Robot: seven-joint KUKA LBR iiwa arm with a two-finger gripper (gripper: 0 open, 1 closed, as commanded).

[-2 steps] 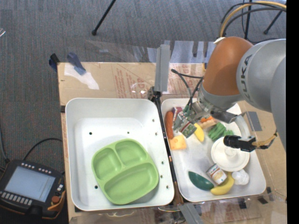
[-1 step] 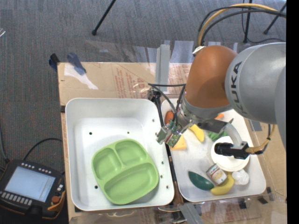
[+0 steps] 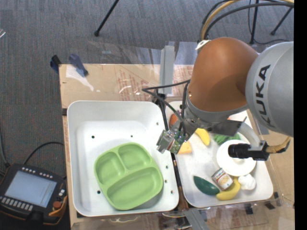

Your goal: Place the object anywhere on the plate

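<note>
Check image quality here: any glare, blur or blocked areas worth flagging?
Camera view: even light, sharp on the green plate; the white bins read bright but not blown out; the arm blocks much of the right bin; the gripper looks small and slightly soft.

2 white bins (image 3: pixel 79 128); 1 green plate (image 3: pixel 127 176); 1 can (image 3: pixel 222 178); 1 banana (image 3: pixel 230 191); 1 dark green vegetable (image 3: pixel 205 185).

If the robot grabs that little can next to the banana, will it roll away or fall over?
The can looks round-sided, so if it tips it would probably roll. It appears tilted, leaning near the banana and the dark green vegetable, which might stop it rolling far. Its smooth label may be a bit slippery between the fingers.
</note>
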